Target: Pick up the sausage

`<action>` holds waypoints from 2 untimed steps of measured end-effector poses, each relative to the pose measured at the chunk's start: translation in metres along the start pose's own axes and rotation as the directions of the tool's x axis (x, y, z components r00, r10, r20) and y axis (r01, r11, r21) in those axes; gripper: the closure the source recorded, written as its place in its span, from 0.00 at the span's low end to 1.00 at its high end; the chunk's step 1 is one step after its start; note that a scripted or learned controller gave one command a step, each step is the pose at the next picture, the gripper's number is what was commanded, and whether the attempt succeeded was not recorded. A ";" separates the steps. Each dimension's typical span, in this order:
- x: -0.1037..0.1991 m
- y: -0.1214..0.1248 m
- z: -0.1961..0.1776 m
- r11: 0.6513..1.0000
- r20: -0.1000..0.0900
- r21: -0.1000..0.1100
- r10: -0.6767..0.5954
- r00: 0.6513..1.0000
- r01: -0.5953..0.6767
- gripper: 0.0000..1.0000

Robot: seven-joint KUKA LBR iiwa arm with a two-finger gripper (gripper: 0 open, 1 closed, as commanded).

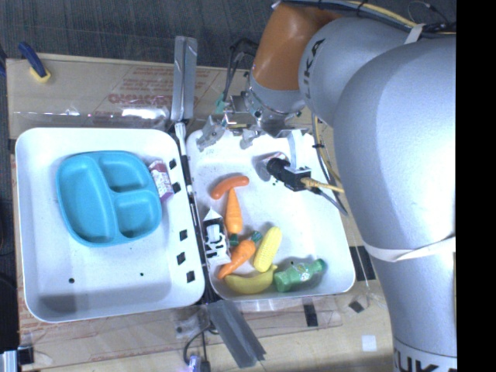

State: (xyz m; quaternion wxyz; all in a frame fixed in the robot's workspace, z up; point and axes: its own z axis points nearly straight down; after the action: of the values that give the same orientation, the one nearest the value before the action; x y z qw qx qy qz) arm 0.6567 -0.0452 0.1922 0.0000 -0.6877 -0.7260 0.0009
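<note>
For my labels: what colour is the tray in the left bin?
Light blue tray; camera view.

arm [387,130]: bulky rounded grey shell | orange band [283,41] above wrist | dark KUKA lettering on grey casing | yellow and black cables along top | fingers [209,136]: pale metal

Robot lab: bench [93,84], two white bins [31,231], toy food [267,246].

Pale wooden bench [93,84] (clear tape across it) against dark ribbed floor [116,6].
</note>
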 end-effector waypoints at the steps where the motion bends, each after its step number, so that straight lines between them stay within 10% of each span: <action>1: -0.047 -0.003 0.057 0.996 -0.002 0.002 -0.091 0.996 0.091 0.00; 2: -0.064 -0.043 0.099 0.995 -0.001 0.001 -0.101 0.995 0.101 0.00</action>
State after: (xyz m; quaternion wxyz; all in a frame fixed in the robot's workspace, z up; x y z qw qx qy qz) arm 0.6170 -0.1113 0.0930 0.0010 -0.6503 -0.7597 0.0011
